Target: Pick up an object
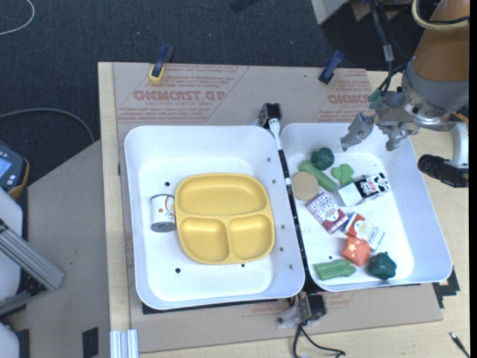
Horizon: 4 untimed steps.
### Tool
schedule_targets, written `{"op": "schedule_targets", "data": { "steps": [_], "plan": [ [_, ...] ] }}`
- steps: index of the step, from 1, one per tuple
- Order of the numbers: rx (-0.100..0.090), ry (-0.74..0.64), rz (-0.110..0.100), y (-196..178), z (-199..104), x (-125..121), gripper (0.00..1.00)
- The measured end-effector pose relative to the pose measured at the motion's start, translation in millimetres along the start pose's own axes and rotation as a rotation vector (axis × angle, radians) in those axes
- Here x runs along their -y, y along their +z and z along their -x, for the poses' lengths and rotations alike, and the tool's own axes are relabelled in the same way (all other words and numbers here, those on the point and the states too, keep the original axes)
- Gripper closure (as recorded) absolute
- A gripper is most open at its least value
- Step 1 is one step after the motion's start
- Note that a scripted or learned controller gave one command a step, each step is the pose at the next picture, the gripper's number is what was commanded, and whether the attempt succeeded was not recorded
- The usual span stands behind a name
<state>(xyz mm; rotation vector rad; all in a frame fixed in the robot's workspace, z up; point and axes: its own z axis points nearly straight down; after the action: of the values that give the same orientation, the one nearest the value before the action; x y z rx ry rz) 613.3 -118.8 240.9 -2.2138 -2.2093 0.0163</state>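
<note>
Camera view: 2 white bins sit side by side on the bench. The left bin (141,155) holds a yellow divided tray (223,217) at its centre, with a small can (162,212) lying just beside the tray's left edge. The right bin (425,200) carries the clutter: a dark green piece (323,157) and a light green piece (342,173) toward its upper part, a tan disc (304,186) near the divider, a black-and-white block (372,186), a red patterned packet (326,209), an orange and white carton (360,239), a green bar (335,269) and a dark green lump (382,265) at the lower right.

The gripper (378,131) hangs in the upper right of the frame, above the top edge of the right bin, its fingers (356,135) spread apart with nothing between them. It sits apart from every object.

This looks like the approach stage, before any grasp. The next move likely calls for choosing 1 object, probably among the nearest green pieces, lining up above it and descending without nudging close neighbours.
</note>
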Motion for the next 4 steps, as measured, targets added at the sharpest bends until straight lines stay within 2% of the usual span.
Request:
{"op": "schedule_targets", "data": {
  "steps": [1,3,4],
  "plan": [
    [0.002,-0.002,0.012,-7.1,-0.2,-1.9,0.00],
    [0.000,-0.002,0.004,125.1,5.3,-2.9,0.00],
    [0.000,-0.002,0.008,160.9,4.6,-2.3,0.00]
  ]
}}
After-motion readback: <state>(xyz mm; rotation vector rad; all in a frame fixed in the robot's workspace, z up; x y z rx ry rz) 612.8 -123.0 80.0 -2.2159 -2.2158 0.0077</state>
